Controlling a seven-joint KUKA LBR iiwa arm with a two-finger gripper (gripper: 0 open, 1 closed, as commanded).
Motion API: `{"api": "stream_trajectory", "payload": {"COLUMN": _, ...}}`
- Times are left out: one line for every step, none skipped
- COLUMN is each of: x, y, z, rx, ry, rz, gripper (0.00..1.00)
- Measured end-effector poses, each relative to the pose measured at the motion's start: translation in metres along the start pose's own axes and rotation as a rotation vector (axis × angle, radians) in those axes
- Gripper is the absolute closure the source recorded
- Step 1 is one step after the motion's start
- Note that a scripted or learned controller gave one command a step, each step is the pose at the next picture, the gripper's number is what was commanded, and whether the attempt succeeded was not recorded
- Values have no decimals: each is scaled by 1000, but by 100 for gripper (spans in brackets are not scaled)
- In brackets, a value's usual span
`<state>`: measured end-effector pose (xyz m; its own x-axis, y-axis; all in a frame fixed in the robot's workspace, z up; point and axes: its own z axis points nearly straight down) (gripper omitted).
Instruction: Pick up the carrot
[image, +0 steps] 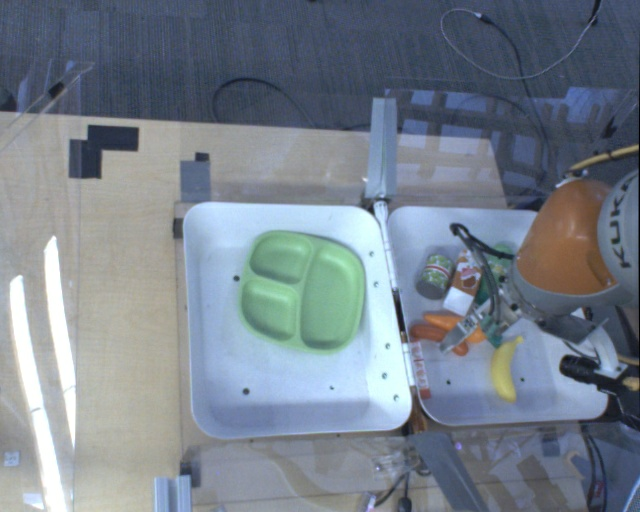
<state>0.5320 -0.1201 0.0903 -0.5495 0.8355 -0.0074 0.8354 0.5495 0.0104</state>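
Lying in the right bin (560, 400) beside the small can (435, 275) and the banana (505, 368), the carrot (437, 326) is judged light, stiff and smooth, best taken across its middle, while the gripper (468, 332) is seen just above it, its opening impossible to tell.

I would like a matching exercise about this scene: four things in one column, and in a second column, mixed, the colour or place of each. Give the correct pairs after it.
Things:
1. divided plate
2. banana
3. carrot
4. small can

Descriptions:
A. yellow, near the front of the right bin
B. orange, at the gripper
C. green, in the left bin
D. green label, toward the back of the right bin

Pairs: 1-C, 2-A, 3-B, 4-D
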Motion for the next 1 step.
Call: {"api": "stream_trajectory", "payload": {"x": -1, "y": 4, "z": -13, "rx": -9, "ry": -6, "rz": -3, "gripper": 100}}
